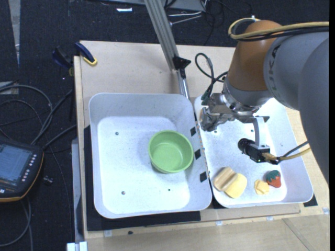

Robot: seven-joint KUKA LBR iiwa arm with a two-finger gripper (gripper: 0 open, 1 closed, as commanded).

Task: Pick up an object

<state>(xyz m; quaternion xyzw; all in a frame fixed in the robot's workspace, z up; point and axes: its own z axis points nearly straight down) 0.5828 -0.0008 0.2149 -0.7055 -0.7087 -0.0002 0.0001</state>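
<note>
In the left bin [110, 135] a green bowl [168, 151] stands upright, right of its centre. Near the front of the right bin [293, 140] lie a pale yellow lumpy toy [230, 182], a small yellow piece [261, 187] and a red strawberry toy with a green top [273, 178]. My gripper [208, 120] hangs low over the right bin's left side, close to the wall between the bins. It is well behind the yellow toy and apart from all the objects. The grey arm with its orange band [256, 56] covers the back of the right bin.
A black fitting with a yellow cable [254, 149] hangs off the wrist above the right bin's middle. A slanted metal pole [165, 35] rises behind the bins. The bare wooden bench [131, 67] shows behind both bins.
</note>
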